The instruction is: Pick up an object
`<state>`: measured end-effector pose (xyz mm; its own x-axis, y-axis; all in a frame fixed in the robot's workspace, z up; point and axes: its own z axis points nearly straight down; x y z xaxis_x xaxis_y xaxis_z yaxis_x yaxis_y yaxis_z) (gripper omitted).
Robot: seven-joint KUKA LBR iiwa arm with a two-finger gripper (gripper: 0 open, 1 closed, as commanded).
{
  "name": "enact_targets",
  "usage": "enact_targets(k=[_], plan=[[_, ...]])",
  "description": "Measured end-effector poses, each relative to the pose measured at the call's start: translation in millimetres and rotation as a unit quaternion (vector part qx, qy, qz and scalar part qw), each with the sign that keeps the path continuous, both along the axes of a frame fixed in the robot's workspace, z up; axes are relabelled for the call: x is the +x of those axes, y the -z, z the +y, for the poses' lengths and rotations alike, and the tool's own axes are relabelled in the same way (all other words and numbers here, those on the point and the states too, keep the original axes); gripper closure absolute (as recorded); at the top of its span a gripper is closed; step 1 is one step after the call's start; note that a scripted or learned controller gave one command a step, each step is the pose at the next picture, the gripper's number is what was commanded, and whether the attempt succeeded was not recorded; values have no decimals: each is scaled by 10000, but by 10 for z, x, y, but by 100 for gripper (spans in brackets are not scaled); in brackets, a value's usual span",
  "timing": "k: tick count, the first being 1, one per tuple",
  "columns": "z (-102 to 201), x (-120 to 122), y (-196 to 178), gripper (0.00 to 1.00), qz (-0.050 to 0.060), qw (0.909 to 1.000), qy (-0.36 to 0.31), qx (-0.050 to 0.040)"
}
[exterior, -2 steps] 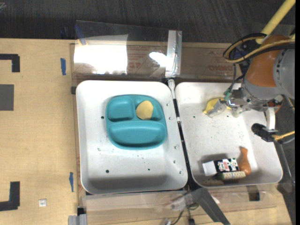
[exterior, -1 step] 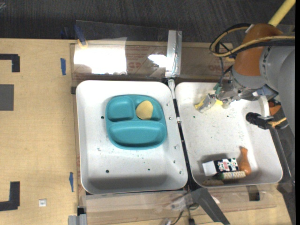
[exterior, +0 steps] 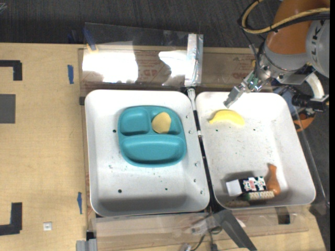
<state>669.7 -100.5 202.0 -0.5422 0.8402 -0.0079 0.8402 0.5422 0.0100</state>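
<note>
Overhead, grey two-finger gripper (exterior: 231,100) is hovering just above yellow banana-shaped piece (exterior: 227,118) in right white bin (exterior: 293,140); jaws' state indiscernible.

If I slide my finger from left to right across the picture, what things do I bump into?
Teal divided plate → yellow-brown round thing on it → yellow banana-like thing → small printed box → orange-brown thing beside it.

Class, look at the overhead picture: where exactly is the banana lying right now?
The banana lies in the right bin, near its far left corner, just below the gripper.
</note>
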Motion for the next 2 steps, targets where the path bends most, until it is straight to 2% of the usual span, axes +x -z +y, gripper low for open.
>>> enact_targets(k=[1,2], plan=[[-300,-374,1147,0,34,9901,1403,17],[-276,-27,1163,0,65,9839,1785,18]])
